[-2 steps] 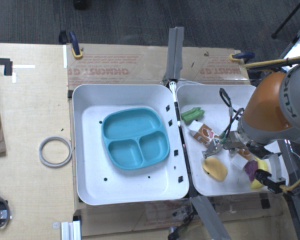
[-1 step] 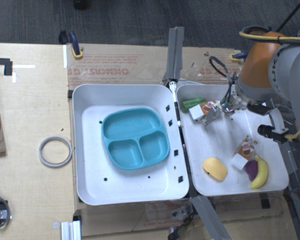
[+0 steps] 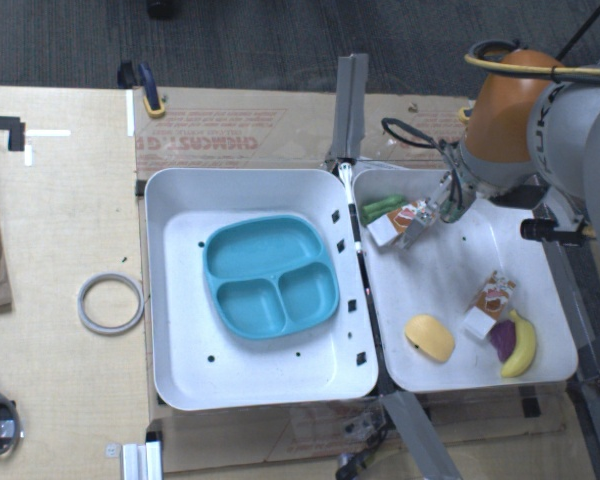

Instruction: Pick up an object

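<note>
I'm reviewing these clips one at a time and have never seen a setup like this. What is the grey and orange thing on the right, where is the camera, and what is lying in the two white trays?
The grey and orange thing is a robot arm reaching in from the right. At its tip is a two-finger gripper, low over the far end of the right bin. The one camera is fixed above the bench, looking down at a slant.

The left bin holds a blue divided plate. The right bin holds a green item and a small packet near the gripper, a yellow lemon-like piece, a banana, a purple item and a small white block.

I cannot tell whether anything is held. A ring of tape lies on the bench at left.
</note>
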{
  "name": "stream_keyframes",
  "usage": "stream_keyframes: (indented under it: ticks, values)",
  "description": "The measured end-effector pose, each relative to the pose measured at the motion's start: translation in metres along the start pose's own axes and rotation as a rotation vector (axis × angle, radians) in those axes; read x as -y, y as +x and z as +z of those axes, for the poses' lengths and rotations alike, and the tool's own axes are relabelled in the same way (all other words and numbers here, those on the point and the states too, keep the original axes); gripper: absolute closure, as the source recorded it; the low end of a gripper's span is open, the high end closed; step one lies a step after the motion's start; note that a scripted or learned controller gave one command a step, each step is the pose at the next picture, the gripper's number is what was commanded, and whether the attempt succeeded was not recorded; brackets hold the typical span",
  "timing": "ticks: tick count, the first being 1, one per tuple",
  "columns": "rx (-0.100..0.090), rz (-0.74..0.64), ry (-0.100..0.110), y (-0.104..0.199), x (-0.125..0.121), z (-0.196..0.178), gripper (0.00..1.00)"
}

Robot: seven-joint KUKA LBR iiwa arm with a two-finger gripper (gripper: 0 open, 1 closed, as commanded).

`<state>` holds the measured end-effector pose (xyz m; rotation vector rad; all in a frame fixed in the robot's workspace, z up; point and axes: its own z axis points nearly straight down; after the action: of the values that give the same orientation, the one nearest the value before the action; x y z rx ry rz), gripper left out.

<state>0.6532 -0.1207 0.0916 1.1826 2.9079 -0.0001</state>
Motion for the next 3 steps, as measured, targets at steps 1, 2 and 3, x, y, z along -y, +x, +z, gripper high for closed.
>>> stream_keyframes:
  ticks: [1, 2, 3]
  values:
    - [-0.002, 0.204, 0.002, -0.003, 0.025, 0.001, 0.0]
    - [0.0, 0.097, 0.005, 0.006, -0.014, 0.001, 0.0]
    - [0.003, 0.098, 0.011, 0.004, -0.011, -0.008, 1.0]
